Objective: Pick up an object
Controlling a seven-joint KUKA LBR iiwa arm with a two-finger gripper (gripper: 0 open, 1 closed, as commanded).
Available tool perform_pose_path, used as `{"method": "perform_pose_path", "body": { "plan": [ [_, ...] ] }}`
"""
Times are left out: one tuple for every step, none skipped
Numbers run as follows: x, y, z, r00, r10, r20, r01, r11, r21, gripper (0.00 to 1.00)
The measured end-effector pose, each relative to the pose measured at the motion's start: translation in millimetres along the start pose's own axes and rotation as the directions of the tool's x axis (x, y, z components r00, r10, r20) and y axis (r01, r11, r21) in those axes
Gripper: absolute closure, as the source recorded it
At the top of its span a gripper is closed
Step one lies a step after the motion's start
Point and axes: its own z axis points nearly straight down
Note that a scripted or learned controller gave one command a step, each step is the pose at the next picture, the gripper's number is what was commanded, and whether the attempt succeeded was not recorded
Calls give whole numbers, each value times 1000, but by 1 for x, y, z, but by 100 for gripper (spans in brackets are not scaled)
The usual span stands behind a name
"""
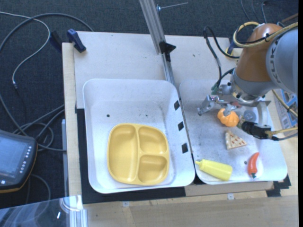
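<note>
Directly under the gripper point(226, 109), in the right bin point(208, 91), sits an orange toy fruit point(228, 117), touching or nearly touching it; whether the gripper has it I cannot tell. Nothing looks lifted yet. Nearer the camera lie a pizza slice point(235, 140), red chili point(254, 163) and yellow bottle point(215, 169).
</note>
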Motion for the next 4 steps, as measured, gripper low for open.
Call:
{"method": "perform_pose_path", "body": {
  "plan": [
    [1,0,53,1000,1,0,-1,1000,-1,0],
    [1,1,38,1000,1,0,-1,1000,-7,100],
    [8,-3,-22,1000,0,2,0,1000,-14,100],
    [12,-4,-66,1000,0,2,0,1000,-14,100]
  ]
}}
